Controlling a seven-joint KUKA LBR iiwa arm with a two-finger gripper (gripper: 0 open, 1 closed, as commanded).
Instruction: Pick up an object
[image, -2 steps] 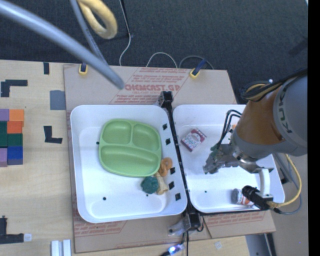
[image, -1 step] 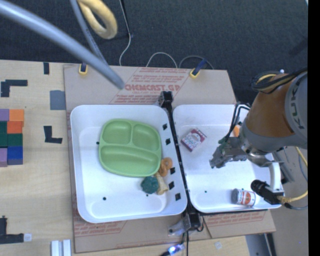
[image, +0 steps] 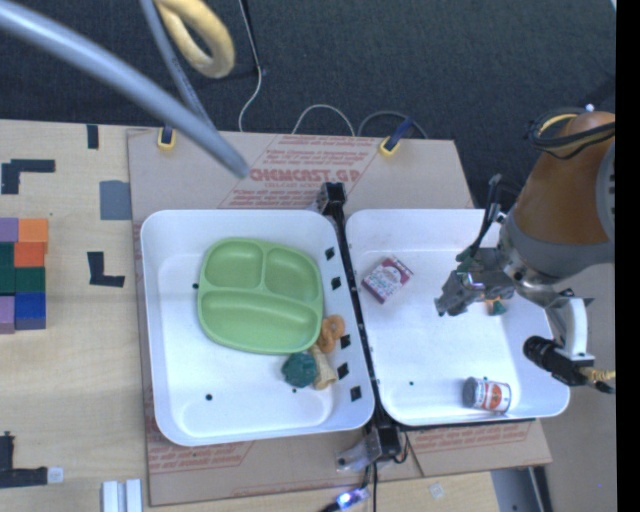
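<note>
Small red-and-white printed packet (image: 386, 279) lies flat in the right white bin (image: 420, 395), just left of the gripper (image: 455, 298); whether its fingers are spread I cannot tell. Best approach is probably straight down, centred. Red-banded can (image: 487, 394) lies on its side, below-right of the gripper. Green divided plastic plate (image: 262, 295) is well left; nothing blocks the packet.

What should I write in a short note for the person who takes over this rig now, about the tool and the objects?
Tool: over the right bin, between the small red packet and the can; nothing is seen in it, and whether it is open is unclear.
Left bin: green divided plate, and beside its lower right edge a teal lump and an orange-tan toy.
Done: nothing picked up yet.
Left: grasp one object and lift it.
</note>
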